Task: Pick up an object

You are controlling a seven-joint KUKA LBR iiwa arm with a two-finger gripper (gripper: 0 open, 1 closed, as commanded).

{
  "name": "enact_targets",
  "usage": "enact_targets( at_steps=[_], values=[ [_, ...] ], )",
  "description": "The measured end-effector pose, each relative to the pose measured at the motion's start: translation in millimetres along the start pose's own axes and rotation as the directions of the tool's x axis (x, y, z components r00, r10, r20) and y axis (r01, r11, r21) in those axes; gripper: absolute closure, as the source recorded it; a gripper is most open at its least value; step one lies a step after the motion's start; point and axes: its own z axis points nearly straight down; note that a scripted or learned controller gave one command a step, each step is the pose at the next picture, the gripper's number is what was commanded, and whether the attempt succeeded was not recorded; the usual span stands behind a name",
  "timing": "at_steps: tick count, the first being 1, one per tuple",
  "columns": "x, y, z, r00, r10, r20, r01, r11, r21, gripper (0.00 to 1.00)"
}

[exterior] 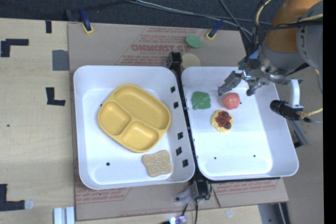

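In the right bin (273,157) lie a red tomato-like ball (230,100), a green leafy piece (200,100) and a small yellow piece with red spots (222,120). My gripper (241,84) hangs just above the red ball, at its upper right. Its two dark fingers are spread apart, one at the left (228,83) and one at the right (253,86), with nothing between them. The gripper is open.
The left bin (86,128) holds a yellow divided plate (134,117) and a tan bread slice (157,163). A green toy piece (193,41) lies on the cardboard behind the bins. Cables cross the dark floor at the back.
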Motion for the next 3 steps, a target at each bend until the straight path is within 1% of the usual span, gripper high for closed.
enact_targets(
  at_steps=[1,2,3],
  values=[
    [1,3,-9,1.000,-0.004,0.002,0.004,1.000,-0.014,0.00],
    [2,13,48,1.000,-0.004,0.003,0.004,1.000,-0.011,0.00],
    [1,16,83,1.000,-0.004,0.006,0.004,1.000,-0.023,0.00]
  ],
)
